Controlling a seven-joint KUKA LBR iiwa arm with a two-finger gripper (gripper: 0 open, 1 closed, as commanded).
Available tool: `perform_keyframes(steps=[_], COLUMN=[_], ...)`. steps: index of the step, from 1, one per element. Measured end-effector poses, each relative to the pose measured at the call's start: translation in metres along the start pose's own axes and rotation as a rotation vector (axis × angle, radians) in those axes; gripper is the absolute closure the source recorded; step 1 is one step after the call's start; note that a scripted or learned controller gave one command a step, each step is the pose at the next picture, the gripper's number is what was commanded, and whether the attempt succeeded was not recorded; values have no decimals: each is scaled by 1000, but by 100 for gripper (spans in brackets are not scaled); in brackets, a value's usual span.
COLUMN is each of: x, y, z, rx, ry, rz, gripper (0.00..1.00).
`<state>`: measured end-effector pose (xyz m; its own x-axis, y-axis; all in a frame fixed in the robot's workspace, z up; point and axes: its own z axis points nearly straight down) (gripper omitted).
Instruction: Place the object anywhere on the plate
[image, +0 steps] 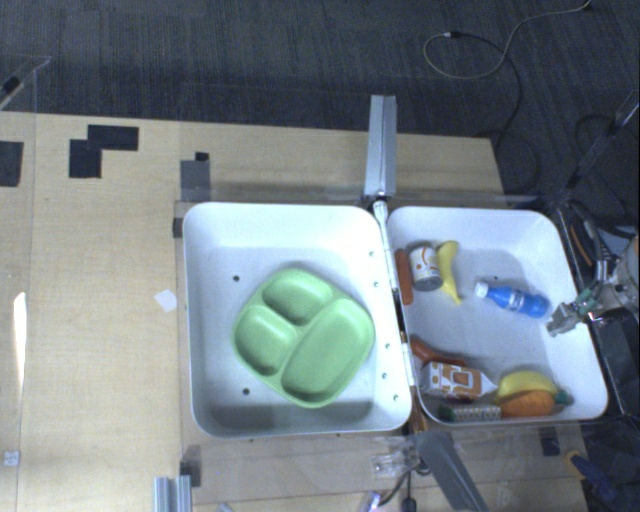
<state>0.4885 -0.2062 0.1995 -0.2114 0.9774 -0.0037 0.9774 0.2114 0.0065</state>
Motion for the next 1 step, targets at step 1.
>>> perform_keyframes(steps=[1], x=[35], y=[95], z=[-63], rx=[0], ry=[1], rz=[-172], gripper=[100])
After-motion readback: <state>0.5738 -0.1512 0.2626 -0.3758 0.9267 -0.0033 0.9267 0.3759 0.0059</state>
